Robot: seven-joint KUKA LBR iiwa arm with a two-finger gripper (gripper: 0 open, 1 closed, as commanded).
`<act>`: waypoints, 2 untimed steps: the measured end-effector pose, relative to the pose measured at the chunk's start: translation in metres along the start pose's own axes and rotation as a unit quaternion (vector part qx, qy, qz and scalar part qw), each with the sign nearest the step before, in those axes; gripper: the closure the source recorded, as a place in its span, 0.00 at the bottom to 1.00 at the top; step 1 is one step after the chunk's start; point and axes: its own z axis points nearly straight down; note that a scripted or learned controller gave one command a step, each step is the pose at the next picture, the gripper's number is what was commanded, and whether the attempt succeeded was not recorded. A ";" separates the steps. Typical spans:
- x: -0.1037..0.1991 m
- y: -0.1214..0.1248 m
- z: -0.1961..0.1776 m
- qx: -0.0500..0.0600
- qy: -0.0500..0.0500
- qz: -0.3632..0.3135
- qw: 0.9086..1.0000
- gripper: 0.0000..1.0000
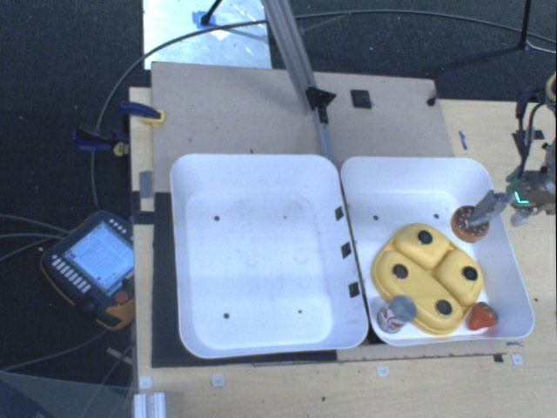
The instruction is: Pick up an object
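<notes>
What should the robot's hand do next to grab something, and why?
Probably a small move straight down. The gripper sits at the right bin's far right side, right by the small round brown object. Nothing can be seen held in it, so lowering around that brown piece looks like the shortest way to a grab. The big yellow object looks too wide.

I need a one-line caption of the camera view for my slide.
The tool reaches a brown donut in the right bin, beside a yellow block.
</notes>
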 end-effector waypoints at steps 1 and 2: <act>0.000 0.001 -0.002 -0.002 0.000 0.000 1.000 0.00; 0.009 0.004 0.047 -0.001 0.000 -0.001 1.000 0.00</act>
